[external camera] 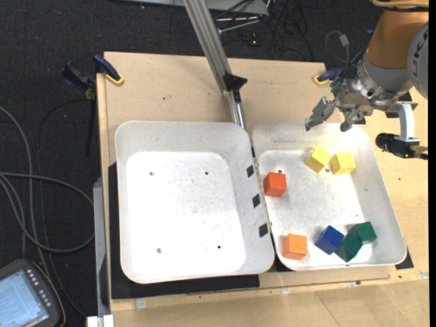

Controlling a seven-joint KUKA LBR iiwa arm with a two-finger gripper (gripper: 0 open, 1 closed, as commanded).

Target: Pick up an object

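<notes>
Hovering with hand (335, 116) spread open, gripping nothing. Sitting just below it in right bin (381, 182): two yellow cubes (317, 160), nearly touching. Likely handling as light, rigid, smooth blocks; gripping across opposite flat faces, favouring the free outer sides.

1. A tan wooden bench (177, 94) stands on dark carpet (48, 33).
2. Left of the bench, grey cables (27, 182) loop across the carpet.
3. Blue-and-yellow clamps (102, 70) grip the bench's far corners.
4. A metal strut (208, 33) slants over the bench's far edge.
</notes>
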